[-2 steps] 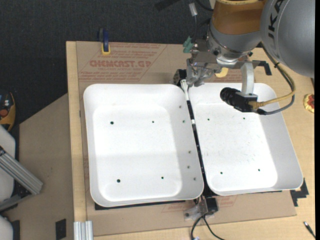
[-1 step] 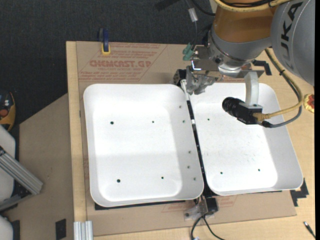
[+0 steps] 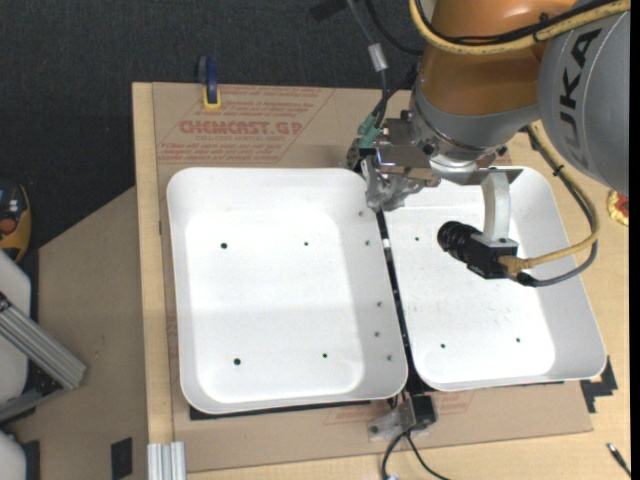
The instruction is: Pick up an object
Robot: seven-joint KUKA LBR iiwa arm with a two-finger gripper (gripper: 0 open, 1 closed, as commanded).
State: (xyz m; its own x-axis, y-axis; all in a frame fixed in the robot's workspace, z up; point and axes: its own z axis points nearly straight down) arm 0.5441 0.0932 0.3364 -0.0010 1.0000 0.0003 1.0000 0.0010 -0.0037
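Gripper (image 3: 388, 190): sits low at the seam between the two bins, by their far corners. Open or closed, we cannot tell; the metal tip is too cluttered to read.

Just right of it: a black cylindrical unit (image 3: 470, 246) on a white bracket, hanging off the wrist over the right bin (image 3: 560, 368). We take it for part of the rig, not a target.

Object to pick: we cannot place it. The arm (image 3: 480, 68) covers the right bin's far-left corner, so anything there is hidden from us.

Left bin (image 3: 270, 298): we note dark dots on the floor, evenly spaced, likely holes.

Judgement: direction from gripper to target unresolved, and a grasp here looks doubtful.
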